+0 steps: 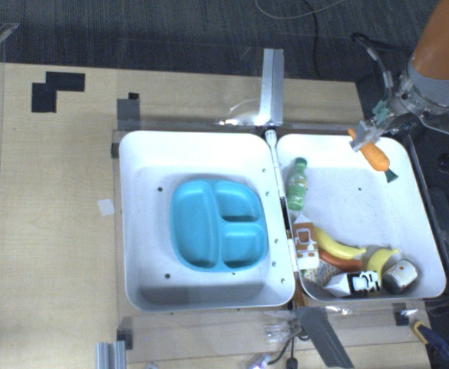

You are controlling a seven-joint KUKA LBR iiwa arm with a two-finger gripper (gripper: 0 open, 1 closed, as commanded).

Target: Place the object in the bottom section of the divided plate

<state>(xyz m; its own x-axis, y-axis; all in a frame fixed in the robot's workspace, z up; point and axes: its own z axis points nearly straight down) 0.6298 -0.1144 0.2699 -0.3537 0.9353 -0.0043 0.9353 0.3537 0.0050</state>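
Note:
A blue divided plate (201, 225) lies in the left bin (144, 206), with one long section on its left and two smaller ones on its right. My gripper (367, 134) hangs over the far right corner of the right bin (413, 206). It is shut on the upper end of an orange toy carrot (375, 157). The carrot slants down and to the right from the fingers, its green tip toward the bin's right wall. Plate and carrot are well apart, with the wall between the bins lying between them.
A green bottle (296, 183) lies against the right bin's left wall. A banana (341, 246), a small printed box (305, 246), a black-and-white item (363, 283) and a grey ball (400, 275) crowd that bin's near edge. A metal post (273, 83) stands behind the bins.

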